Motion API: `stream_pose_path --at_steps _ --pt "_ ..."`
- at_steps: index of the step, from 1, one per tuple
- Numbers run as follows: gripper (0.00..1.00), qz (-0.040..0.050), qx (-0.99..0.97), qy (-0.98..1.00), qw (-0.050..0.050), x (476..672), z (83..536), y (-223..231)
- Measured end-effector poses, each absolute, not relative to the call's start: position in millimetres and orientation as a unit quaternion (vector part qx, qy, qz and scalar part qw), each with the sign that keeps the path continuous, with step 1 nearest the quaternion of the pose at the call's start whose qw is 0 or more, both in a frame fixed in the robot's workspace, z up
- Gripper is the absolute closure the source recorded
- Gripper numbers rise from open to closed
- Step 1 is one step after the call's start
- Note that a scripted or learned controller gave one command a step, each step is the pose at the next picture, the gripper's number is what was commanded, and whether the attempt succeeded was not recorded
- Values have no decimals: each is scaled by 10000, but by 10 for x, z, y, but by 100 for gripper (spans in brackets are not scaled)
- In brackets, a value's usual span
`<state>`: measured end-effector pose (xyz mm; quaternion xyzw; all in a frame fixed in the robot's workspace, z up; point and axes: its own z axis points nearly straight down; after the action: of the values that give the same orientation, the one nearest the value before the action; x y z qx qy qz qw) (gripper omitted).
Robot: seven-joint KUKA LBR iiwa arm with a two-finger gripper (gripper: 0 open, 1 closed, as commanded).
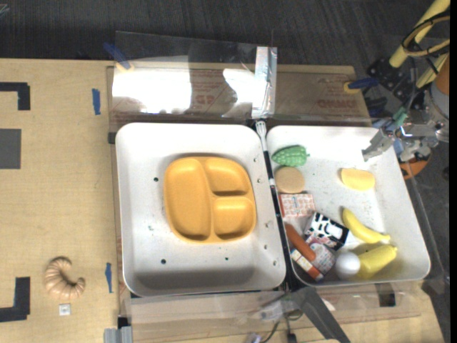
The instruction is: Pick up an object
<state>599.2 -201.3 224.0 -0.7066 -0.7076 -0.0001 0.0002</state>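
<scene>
Gripper point(377, 148): you can't tell how its jaws stand.
Curved yellow plastic banana point(363, 227): long axis runs upper-left to lower-right.

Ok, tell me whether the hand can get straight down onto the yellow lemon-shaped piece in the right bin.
Probably yes. The lemon piece lies alone on bare bin floor, apart from the banana below it, with nothing on top of it. The hand sits just above and right of it at the bin's rim.

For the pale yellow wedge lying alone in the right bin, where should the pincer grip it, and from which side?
Probably from straight above, closing across the short width of the yellow wedge at its middle. It lies flat with bare bin floor all round, so both fingers should have room; the banana lies apart below it.
</scene>
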Motion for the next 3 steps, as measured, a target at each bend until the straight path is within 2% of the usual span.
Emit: stream_pose_path --at_steps 1,2,3 --pt "0 20 -7167 -6974 43 5055 1372 -2163" --pt "0 -20 -7373 -6755 -58 4884 878 -1701" --pt "100 -37 -7375 -6753 -76 4898 991 -1701"
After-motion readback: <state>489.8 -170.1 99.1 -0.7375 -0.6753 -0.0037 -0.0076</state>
